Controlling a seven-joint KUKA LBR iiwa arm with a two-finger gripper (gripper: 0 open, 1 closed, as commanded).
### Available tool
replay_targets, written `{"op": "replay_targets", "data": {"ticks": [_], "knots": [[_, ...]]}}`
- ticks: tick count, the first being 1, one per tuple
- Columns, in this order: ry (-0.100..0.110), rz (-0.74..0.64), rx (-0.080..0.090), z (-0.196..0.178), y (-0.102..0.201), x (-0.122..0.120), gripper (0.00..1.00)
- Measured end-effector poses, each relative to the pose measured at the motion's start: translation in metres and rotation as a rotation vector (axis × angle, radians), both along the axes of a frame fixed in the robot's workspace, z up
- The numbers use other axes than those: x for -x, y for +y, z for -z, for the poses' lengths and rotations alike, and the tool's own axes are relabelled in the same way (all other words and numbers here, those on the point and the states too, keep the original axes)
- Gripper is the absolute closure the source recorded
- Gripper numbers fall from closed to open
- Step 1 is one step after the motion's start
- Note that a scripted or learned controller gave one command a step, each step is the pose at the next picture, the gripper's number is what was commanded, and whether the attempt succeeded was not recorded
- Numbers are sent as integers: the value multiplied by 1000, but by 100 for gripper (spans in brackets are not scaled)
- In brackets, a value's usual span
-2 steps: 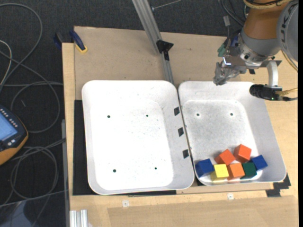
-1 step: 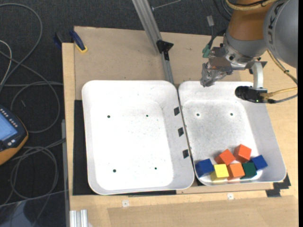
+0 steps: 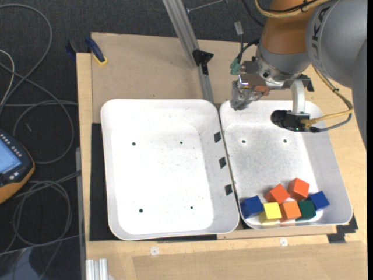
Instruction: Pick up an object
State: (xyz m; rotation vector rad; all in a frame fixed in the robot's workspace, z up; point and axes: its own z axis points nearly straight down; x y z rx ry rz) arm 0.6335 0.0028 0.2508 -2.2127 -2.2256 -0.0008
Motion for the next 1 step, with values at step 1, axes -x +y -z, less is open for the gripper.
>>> {"op": "replay_targets", "data": {"ticks": [1], "knots": [[0, -1, -1, -4, 52, 10, 100]]}}
